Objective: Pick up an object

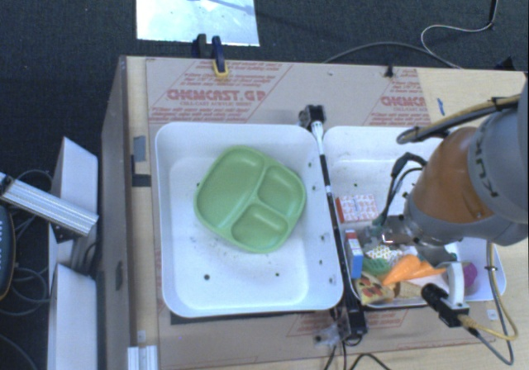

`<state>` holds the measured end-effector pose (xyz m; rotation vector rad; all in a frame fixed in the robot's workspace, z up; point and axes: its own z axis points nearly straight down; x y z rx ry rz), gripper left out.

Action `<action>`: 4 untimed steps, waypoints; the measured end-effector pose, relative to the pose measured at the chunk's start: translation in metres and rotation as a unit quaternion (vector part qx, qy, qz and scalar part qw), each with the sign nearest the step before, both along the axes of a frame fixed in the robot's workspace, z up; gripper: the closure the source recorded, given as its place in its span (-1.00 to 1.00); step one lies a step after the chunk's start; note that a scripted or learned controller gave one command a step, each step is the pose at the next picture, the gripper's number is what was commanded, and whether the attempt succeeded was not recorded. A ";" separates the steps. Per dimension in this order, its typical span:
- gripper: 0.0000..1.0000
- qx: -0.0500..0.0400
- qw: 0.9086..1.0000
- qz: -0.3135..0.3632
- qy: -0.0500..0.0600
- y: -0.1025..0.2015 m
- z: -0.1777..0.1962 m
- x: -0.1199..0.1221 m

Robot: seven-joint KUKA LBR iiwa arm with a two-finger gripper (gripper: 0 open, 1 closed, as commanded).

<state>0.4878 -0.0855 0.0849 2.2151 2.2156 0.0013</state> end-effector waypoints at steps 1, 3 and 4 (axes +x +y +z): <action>-1.00 0.002 1.000 0.002 0.002 -0.021 0.000 0.075; -1.00 0.002 1.000 0.003 0.002 -0.033 0.000 0.182; -1.00 0.003 1.000 0.003 0.002 -0.007 0.000 0.181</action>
